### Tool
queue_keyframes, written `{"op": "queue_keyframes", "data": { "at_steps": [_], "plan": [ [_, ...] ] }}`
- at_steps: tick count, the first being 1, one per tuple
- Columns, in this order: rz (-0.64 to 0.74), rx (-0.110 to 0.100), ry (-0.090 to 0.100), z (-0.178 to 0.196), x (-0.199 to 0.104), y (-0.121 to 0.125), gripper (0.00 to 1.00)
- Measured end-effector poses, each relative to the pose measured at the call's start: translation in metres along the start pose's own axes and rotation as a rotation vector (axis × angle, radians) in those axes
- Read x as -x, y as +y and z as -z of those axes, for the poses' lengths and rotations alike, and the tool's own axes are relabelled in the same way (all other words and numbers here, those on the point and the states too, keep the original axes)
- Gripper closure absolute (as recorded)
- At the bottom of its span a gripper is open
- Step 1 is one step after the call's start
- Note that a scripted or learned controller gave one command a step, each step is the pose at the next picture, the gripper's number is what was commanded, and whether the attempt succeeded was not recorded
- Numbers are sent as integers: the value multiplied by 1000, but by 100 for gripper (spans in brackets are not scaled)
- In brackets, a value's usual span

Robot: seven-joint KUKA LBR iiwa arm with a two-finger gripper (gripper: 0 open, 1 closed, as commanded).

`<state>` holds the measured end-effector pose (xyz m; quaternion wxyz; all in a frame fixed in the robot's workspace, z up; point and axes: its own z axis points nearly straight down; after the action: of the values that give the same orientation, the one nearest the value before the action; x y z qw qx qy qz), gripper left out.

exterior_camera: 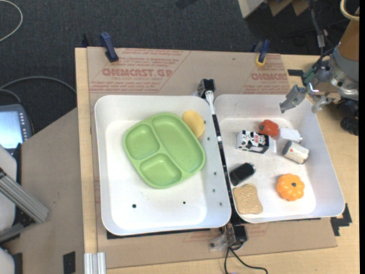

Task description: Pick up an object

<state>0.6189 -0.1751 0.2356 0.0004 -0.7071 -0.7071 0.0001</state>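
Observation:
My gripper (302, 100) hovers over the far right corner of the right bin (328, 178), fingers spread open and nothing between them. Below it in that bin lie a red round object (269, 128), a small white block (290, 134), a white cylinder (296, 152) and a black-and-white carton (252, 141). Nearer the front are a black object (242, 172), an orange pumpkin (290, 187) and a tan bread slice (247, 199). The gripper is above and behind all of them, touching none.
The left bin (114, 198) holds a green divided plate (164, 149) with a yellow object (194, 122) at its far right edge. A black divider rail (217, 147) runs between the bins. Clamps (108, 45) stand at the bench's back edge.

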Motion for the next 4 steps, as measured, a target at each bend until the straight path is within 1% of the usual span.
{"op": "queue_keyframes", "data": {
  "at_steps": [1, 2, 3, 4],
  "plan": [
    [3, -9, 4, -71, -65, -65, 0],
    [2, 6, -5, -124, -82, -17, 0],
    [-1, 36, -14, -132, -77, -42, 0],
    [-3, -3, 0, -151, -73, -109, 0]
  ]
}}
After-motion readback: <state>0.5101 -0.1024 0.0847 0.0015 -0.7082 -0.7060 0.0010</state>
